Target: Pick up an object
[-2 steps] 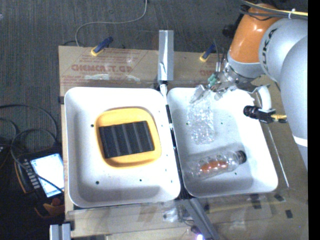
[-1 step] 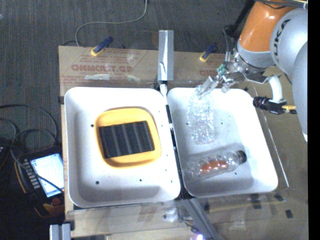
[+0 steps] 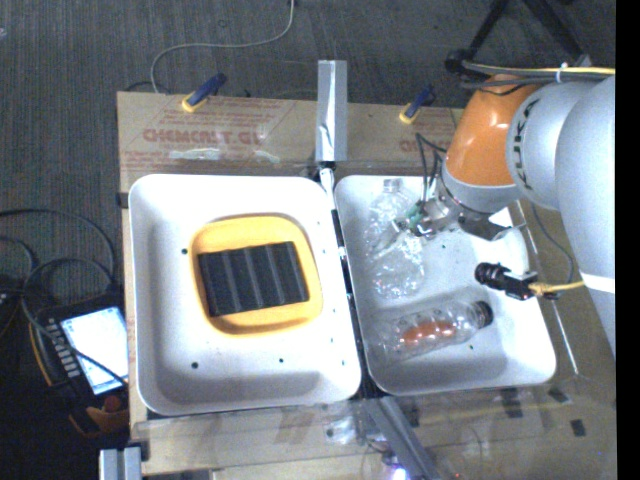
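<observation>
So the right bin (image 3: 520, 353) has a couple of clear plastic bottles in it. One is a crumpled clear bottle (image 3: 392, 253) lying in the upper-left part of that bin, pretty squashed, running from near the back wall down toward the middle. The other is a clear bottle with something orange inside (image 3: 435, 330) and a dark cap, lying on its side closer to the front wall, cap end pointing right. The two bottles are near each other but I can't tell if they actually touch. The pincer (image 3: 425, 216) is down by the upper end of the crumpled bottle, right next to it, with a bit of green showing at the tip, but it's too small and cluttered there to say how it's set or whether it has anything in it. Above it is the orange band (image 3: 480, 158) and the big grey arm (image 3: 575, 158) coming in from the right, and a small black fitting on a cable (image 3: 503, 279) hangs over the right side of the bin. The left bin (image 3: 160, 268) holds a yellow tray with a dark ribbed insert (image 3: 255, 274), sitting about in the middle. Both bins sit side by side on a brown tabletop (image 3: 215, 138) with two blue-and-yellow clamps (image 3: 203, 91) along its back edge.
</observation>
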